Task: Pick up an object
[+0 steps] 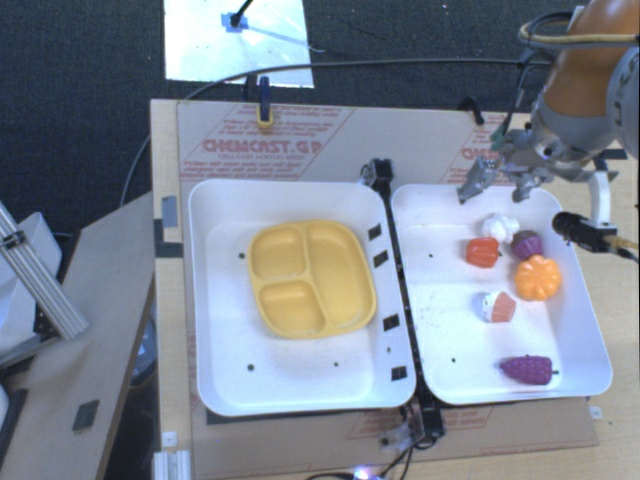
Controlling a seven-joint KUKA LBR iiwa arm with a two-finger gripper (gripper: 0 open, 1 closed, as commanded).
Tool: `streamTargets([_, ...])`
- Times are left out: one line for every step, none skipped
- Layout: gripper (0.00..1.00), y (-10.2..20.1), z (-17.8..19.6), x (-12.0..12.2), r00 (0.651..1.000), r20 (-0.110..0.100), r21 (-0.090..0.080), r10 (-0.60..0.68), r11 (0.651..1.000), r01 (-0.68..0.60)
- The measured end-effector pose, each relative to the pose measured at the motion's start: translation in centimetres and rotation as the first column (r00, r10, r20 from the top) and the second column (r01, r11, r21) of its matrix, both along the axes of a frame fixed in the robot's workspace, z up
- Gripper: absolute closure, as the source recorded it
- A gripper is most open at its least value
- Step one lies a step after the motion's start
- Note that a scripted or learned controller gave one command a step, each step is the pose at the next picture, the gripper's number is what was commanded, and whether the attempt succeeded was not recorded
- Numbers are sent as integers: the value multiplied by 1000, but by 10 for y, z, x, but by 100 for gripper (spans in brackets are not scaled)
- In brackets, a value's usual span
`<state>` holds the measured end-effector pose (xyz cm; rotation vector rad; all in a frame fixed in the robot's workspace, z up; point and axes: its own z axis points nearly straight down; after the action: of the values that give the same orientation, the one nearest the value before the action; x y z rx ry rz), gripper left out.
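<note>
Hovering over the right bin's [440, 368] far edge, my fingers [497, 185] hang spread and empty. Left to right: yellow divided tray [310, 278] in the left bin [225, 368], then toy produce. I'd descend straight onto the white garlic [497, 227], closing squarely.

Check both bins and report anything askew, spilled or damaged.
Nothing looks spilled or broken. The yellow three-compartment plastic tray sits slightly rotated in the left white bin. The small toy foods, including the orange pumpkin, cluster in the right white bin.
</note>
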<state>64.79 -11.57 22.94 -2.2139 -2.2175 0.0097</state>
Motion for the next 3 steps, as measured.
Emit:
streamTargets([0,0,7,2,1000,12,-1,2,1000,-2])
streamTargets([0,1,-53,8,1000,9,-2,1,1000,-1])
streamTargets([0,1,-97,15,1000,10,-2,5,1000,-5])
